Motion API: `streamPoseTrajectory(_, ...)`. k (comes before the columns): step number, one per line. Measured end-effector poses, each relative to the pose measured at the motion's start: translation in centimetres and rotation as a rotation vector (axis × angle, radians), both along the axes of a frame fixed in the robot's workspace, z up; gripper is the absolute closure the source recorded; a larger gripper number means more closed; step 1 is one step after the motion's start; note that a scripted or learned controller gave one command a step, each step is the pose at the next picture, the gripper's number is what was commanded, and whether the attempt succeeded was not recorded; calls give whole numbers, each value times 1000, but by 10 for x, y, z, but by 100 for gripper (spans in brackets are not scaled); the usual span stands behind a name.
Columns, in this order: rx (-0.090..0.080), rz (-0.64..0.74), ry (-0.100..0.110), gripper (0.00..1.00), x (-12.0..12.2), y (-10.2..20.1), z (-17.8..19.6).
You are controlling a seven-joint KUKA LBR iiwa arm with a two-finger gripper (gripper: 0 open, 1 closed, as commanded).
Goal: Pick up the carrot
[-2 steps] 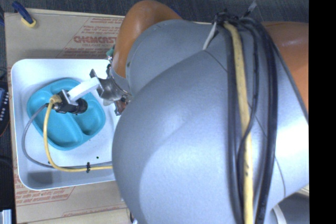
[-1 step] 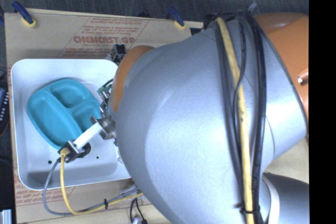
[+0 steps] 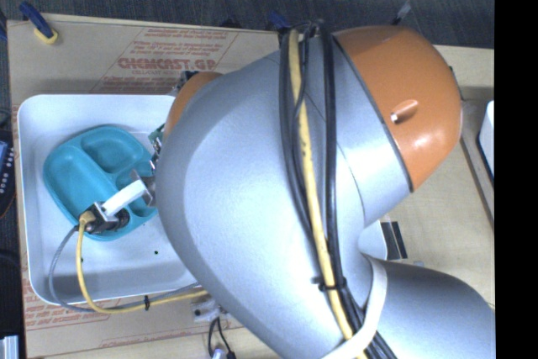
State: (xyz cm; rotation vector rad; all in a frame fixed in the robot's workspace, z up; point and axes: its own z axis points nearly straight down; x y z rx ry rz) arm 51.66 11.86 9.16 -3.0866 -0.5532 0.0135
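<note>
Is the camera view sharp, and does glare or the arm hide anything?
In the camera view, the big grey arm looks soft and near; it hides much of the white bin. The teal tray is fairly sharp, and no strong glare shows.

The arm (image 3: 277,206) is grey with an orange band (image 3: 403,113); black and yellow cables (image 3: 307,181) run along it. The bin (image 3: 38,206) is white and contains a teal divided tray (image 3: 92,168). The backing board (image 3: 168,55) is tan with red lettering.

One white bin (image 3: 34,206), one teal divided tray (image 3: 88,172), one grey arm (image 3: 269,206), one yellow cable (image 3: 84,282).
</note>
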Motion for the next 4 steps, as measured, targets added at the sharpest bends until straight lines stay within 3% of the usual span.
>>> streamPoseTrajectory(1, -1, -125, -3, 0, 43, 79, 58)
streamPoseTrajectory(2, 1, 148, 1, 0, 113, 41, 0)
streamPoseTrajectory(3, 2, 313, -13, 0, 67, -29, 221)
streamPoseTrajectory(4, -1, 42, 8, 0, 54, -47, 97)
